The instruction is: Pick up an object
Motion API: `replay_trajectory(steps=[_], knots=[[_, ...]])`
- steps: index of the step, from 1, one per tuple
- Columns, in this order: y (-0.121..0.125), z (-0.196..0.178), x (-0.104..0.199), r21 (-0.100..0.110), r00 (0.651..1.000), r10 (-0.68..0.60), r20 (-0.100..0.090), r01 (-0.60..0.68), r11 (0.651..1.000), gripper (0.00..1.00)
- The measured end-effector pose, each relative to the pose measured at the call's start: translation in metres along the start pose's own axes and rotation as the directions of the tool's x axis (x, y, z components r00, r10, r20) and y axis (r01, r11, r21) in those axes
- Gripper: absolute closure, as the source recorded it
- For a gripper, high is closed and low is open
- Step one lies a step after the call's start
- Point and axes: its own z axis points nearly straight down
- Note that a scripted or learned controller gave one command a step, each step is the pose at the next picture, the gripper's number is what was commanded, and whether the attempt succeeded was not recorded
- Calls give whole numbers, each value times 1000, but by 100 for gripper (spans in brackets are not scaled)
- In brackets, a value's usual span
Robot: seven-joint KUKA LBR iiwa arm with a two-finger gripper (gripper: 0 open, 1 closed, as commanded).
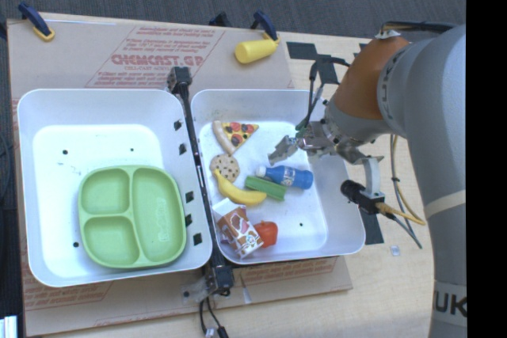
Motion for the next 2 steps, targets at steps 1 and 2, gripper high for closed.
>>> replay_trajectory(steps=[1, 2], knots=[[49, 14, 47, -3, 1000, -1, 0, 1, 1000, 0], [50, 4, 47, -3, 1000, -4, 1, 4, 1000, 100]])
